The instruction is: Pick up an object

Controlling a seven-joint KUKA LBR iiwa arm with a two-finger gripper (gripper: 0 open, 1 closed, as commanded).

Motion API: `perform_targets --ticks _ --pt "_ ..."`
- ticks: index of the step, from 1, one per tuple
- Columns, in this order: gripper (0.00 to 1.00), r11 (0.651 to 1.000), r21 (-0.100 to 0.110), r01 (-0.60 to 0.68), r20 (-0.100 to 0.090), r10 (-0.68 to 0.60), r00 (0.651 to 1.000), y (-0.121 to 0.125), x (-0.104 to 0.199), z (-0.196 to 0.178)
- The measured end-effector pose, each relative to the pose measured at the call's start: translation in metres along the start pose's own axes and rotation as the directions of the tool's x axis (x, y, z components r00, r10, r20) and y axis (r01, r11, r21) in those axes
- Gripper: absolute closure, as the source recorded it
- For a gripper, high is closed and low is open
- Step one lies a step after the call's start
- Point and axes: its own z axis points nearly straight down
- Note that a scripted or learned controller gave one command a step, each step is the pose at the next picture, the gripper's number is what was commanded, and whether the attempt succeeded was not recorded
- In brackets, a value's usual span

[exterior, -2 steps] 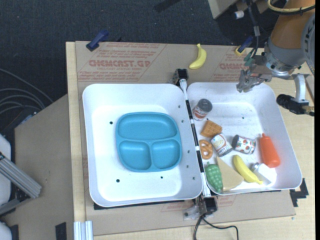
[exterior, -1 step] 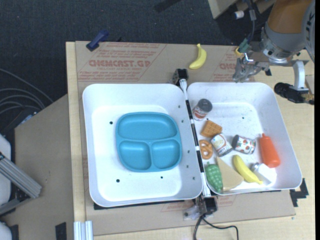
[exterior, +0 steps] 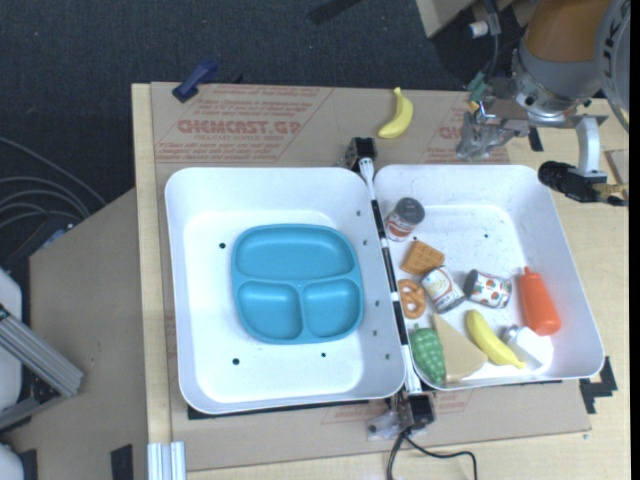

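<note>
Left bin (exterior: 190, 268) with a blue divided plate (exterior: 296, 281); right bin (exterior: 560, 223) with the candidates: orange bottle (exterior: 539, 303), banana (exterior: 489, 337), small can (exterior: 405, 218), pretzel (exterior: 411, 295). I see the gripper (exterior: 482, 128) above the right bin's far rim (I cannot tell how its jaws stand). I judge nothing lifted yet; descent, grasp and lift remain.

Even overhead light, soft focus on my feed.
Left of the claw (exterior: 484, 128), both white bins (exterior: 190, 268) nearly blow out; the floor beyond the tabletop (exterior: 160, 128) stays dark, shadows faint, edges grainy.
</note>
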Motion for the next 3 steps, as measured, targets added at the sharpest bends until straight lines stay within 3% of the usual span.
perform_targets --ticks 2,3 --pt "1.0 1.0 0.0 0.0 0.0 0.0 1.0 0.0 0.011 -0.013" --pt "1.0 1.0 0.003 -0.002 0.0 0.002 1.0 0.0 -0.012 -0.005"
